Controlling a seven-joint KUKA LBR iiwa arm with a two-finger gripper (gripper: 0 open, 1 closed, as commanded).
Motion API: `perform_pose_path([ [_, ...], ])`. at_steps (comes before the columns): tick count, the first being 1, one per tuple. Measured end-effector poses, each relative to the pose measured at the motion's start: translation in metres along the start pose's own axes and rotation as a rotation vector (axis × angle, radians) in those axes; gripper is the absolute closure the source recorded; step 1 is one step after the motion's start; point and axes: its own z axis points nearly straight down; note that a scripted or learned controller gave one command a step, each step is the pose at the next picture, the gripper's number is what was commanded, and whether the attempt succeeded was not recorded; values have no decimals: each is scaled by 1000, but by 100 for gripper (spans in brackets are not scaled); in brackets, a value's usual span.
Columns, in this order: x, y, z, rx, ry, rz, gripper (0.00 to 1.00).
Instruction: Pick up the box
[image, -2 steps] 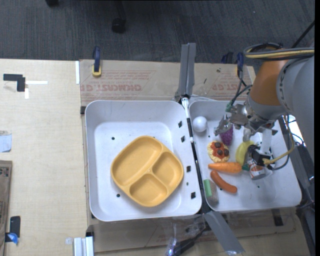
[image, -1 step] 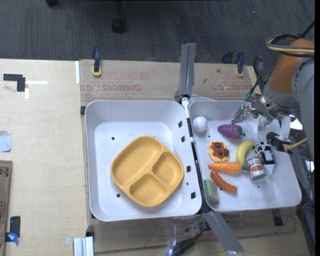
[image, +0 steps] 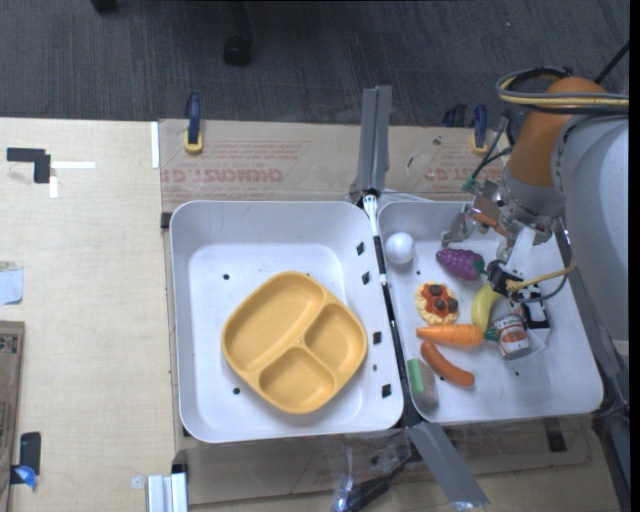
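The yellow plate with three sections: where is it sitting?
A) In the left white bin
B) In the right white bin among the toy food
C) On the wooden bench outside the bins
A: the yellow plate lies flat in the left bin, while the toy food, such as the carrot, sits in the right bin.

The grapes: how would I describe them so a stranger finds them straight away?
Of the two white bins, take the right bin, the one crowded with toy food. Toward its far side, just right of the white ball, lies the bunch of grapes. It is the only purple thing there, knobbly where its neighbours are smooth.
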Motion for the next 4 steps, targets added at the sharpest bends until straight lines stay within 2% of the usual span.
perform_pose_path([
  [1, -8, -76, -131, 0, 0, 64, 0],
  [2, -8, -76, -131, 0, -1, 65, 0],
  [3, -31, -92, -56, 2, -1, 91, 0],
  [4, -61, -74, -193, -1, -1, 123, 0],
])
